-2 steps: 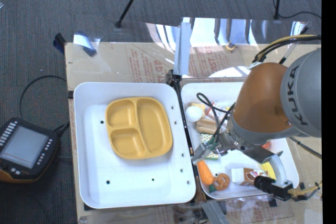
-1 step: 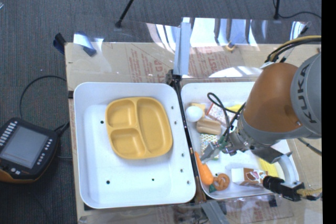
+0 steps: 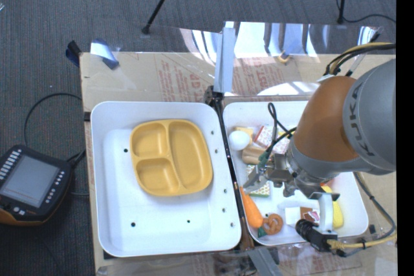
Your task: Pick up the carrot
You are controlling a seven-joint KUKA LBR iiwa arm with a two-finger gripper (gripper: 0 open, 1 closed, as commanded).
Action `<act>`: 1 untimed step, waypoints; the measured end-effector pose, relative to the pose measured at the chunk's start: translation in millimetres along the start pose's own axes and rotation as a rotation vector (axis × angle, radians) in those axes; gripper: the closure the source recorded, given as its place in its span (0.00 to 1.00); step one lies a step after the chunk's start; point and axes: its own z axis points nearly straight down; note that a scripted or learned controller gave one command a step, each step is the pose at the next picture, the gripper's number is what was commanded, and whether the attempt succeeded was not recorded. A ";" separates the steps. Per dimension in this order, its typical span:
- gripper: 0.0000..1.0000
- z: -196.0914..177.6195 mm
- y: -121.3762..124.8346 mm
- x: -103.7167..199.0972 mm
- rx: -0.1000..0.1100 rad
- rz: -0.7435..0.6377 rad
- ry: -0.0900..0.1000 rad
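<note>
We see the carrot (image 3: 251, 209) lying in the right bin (image 3: 359, 216), close against its left wall, in the lower left part of that bin. Its long axis runs at a slant, from the upper left, where the thin end is, to the lower right, where the thick end nearly touches a small brown pretzel (image 3: 273, 223). Our gripper (image 3: 265, 172) hangs over the middle of the same bin, and the carrot lies below it and a little to the left in the camera view, near but apart. We cannot tell how far the fingers are open, because the wrist and the cables cover them; we see nothing of the carrot between them. We judge that the coming move must bring the fingers down-left in the view and turn them across the slanted axis. The bin wall just beside the carrot may hinder one finger.
</note>
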 end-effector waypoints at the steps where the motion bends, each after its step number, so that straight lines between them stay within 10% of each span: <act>1: 0.00 -79.9 17.6 -83.9 -0.006 0.078 0.000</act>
